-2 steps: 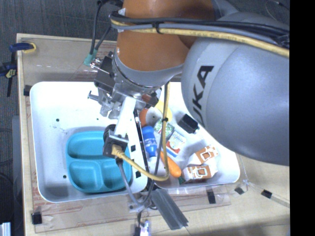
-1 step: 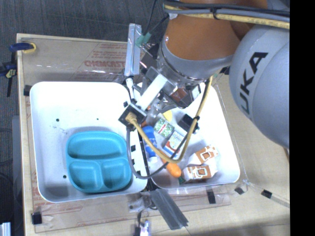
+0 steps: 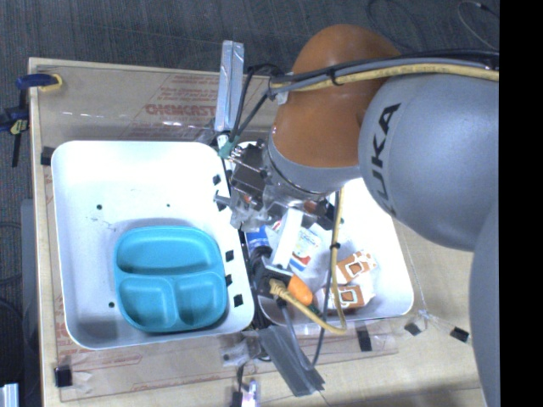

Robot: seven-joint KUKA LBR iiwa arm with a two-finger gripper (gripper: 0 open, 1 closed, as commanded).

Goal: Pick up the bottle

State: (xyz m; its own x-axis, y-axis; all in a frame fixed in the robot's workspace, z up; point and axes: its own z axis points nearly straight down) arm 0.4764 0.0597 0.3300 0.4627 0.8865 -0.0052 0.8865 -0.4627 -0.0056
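The bottle (image 3: 299, 246), white with a blue and red label, lies tilted in the right bin (image 3: 397, 288), close to that bin's left wall and just below the arm's wrist. Its upper end is hidden under the hand (image 3: 252, 200), so whether the two touch cannot be told. Just below the bottle lies an orange thing (image 3: 299, 292) on a dark, blurred clutter, and to the bottle's right sits a small white and orange box (image 3: 354, 280). A thin yellow cable (image 3: 337, 253) hangs down past the bottle's right side and curls along the bin's near wall.

The hand hangs over the seam between the two bins, up and left of the bottle. Its fingertips are lost in dark metal parts, so its state cannot be told.

Left of the bottle, across the seam, the left bin (image 3: 102, 176) holds a blue divided tray (image 3: 172, 278) with three compartments. Both bins rest on the desk (image 3: 110, 83).
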